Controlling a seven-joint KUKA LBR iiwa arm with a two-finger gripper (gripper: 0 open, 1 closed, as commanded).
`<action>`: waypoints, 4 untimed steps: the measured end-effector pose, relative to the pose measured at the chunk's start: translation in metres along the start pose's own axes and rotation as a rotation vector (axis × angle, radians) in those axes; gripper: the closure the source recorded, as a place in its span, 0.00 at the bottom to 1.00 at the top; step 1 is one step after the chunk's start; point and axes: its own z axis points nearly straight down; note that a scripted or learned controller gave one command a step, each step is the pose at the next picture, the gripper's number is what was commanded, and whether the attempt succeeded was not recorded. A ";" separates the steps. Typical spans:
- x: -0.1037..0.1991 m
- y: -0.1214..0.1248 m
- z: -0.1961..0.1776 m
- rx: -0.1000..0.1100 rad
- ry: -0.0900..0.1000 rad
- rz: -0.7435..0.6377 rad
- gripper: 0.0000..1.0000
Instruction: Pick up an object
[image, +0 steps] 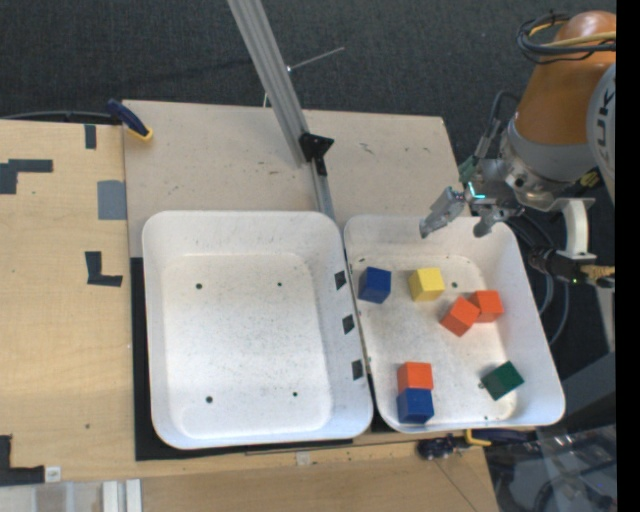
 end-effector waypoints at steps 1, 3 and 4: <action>0.000 0.001 -0.003 -0.005 -0.001 -0.001 0.00; 0.003 -0.013 0.098 0.001 -0.001 0.000 0.00; 0.008 -0.019 0.149 -0.011 -0.004 0.001 0.00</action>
